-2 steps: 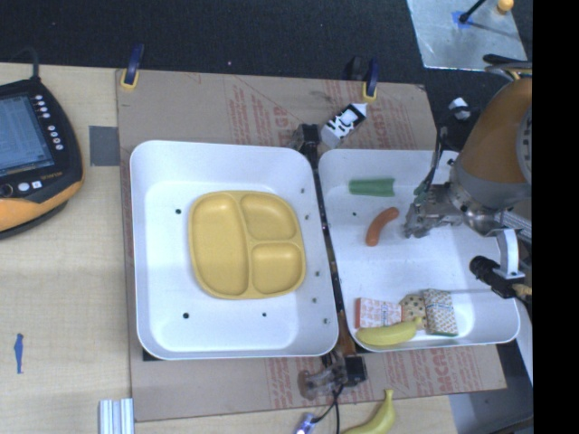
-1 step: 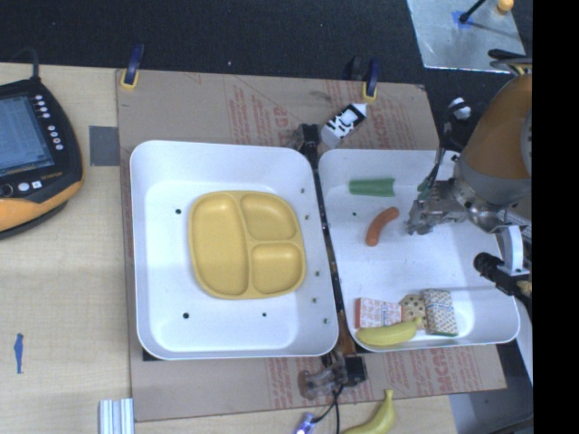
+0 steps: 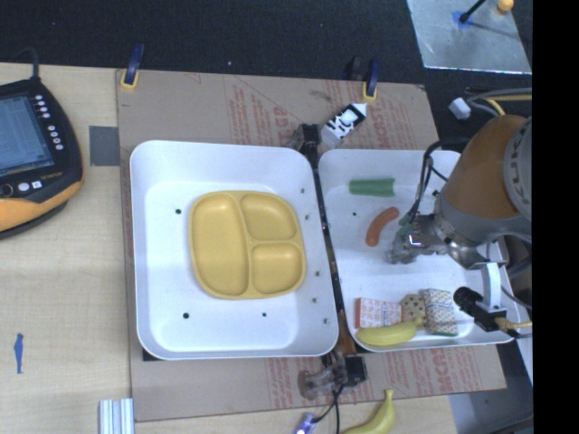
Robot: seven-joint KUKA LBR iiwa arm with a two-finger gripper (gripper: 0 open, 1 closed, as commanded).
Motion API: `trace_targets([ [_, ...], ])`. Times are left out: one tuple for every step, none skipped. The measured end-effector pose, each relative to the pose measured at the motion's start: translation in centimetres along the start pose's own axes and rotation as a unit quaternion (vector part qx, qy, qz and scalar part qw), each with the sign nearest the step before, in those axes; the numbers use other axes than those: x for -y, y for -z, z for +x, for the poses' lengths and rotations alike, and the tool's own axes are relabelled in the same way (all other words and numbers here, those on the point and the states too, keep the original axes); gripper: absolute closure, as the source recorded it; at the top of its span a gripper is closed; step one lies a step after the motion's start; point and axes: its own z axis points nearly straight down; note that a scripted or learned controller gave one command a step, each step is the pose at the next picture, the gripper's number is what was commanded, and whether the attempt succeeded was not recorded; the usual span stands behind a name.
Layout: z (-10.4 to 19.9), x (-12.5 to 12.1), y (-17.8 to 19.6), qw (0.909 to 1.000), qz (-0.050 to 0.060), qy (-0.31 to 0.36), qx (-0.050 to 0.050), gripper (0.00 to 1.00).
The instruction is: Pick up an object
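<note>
A loose banana (image 3: pixel 378 416) lies on the cardboard at the very front edge, outside the bins, curving up to the right. Just behind it, inside the front of the right bin (image 3: pixel 346 208), a second banana (image 3: pixel 387 334) lies with its long axis roughly left to right, the right end slightly raised. Behind that sit a red-and-white packet (image 3: pixel 377 312), a small spotted block (image 3: pixel 414 308) and a patterned packet (image 3: pixel 439 311), close together in a row.

Further back, mid-bin, the gripper (image 3: pixel 404 248) hangs low over the bin floor at the end of the grey and orange arm (image 3: pixel 484 188); whether its fingers are spread or closed cannot be told, and nothing is seen between them. The sausage (image 3: pixel 381 226) lies just to its left, apart from it, with its long axis slanted: lower end to the front-left, upper end to the back-right, toward the gripper. Behind it a green stick (image 3: pixel 372 187) lies left to right.

The left bin (image 3: pixel 163 315) holds a yellow divided plate (image 3: pixel 247 243). A handheld control pad (image 3: pixel 27 156) rests at far left.
</note>
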Motion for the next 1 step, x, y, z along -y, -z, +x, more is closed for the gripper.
trace_targets([
  [-2.92, -1.87, 10.27, 1.0000, -0.002, 0.000, 0.000, 1.00],
])
